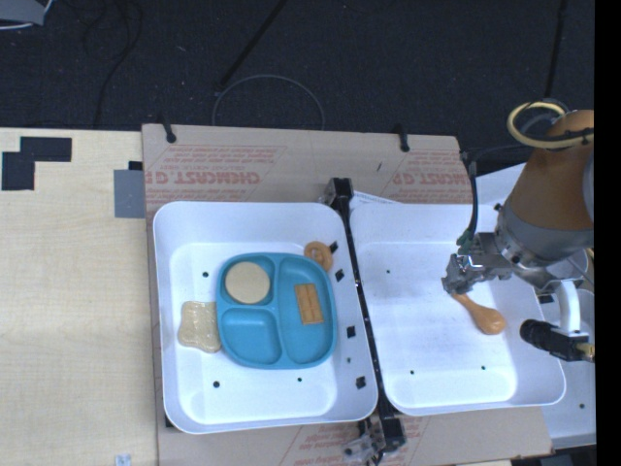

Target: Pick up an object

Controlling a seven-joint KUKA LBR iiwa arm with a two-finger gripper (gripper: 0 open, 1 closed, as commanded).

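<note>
Two shallow white bins side by side on bench, black divider between. Left bin point(184, 396): blue sectioned tray point(262, 343) near centre, carrying round tan disc point(246, 282) in upper-left compartment and orange-brown rectangular block point(309, 304) in right compartment, lower compartment bare. Pale yellowish flat piece point(199, 326) touching tray's left edge, lying on bin floor. Small tan ring-shaped item point(317, 253) just beside tray's upper right corner, close to divider. Right bin point(427, 386): orange-tan spoon-like object point(482, 315) lying on floor toward right side, rounded end pointing lower right, narrow end up-left under gripper. Gripper point(464, 278) low over right bin, at or just above narrow end of spoon-like object; contact not discernible. Finger state not discernible, detail too small and dark. Grey arm with orange band entering from right.
</note>
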